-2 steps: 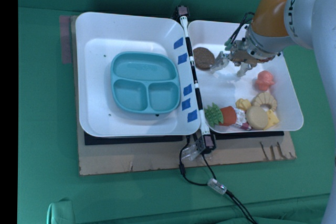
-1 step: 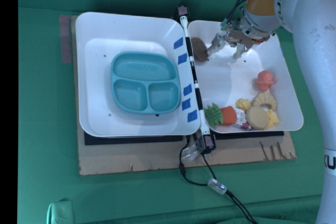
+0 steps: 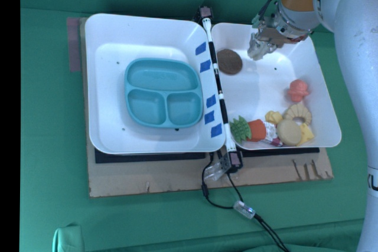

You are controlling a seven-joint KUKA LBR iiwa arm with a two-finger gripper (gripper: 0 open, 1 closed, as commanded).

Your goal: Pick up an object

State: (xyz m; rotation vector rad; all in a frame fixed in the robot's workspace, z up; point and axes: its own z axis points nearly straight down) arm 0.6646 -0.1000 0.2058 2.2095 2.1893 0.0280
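The right bin [image 3: 266, 85] holds a brown round cookie [image 3: 229, 61] near its upper left, a red-orange toy [image 3: 298, 90] at the right, and a carrot with green leaves [image 3: 250, 129] beside a pile of yellow and tan toy foods [image 3: 290, 125] at the front. My gripper [image 3: 258, 50] hangs over the bin's upper middle, just right of the cookie, pointing down. Nothing shows between its fingers.
The left bin [image 3: 106, 32] carries a teal divided plate [image 3: 163, 92]. A black-and-white bar with blue tape marks [image 3: 214, 85] runs between the bins. Cables [image 3: 236, 203] trail off the front of the cardboard base.
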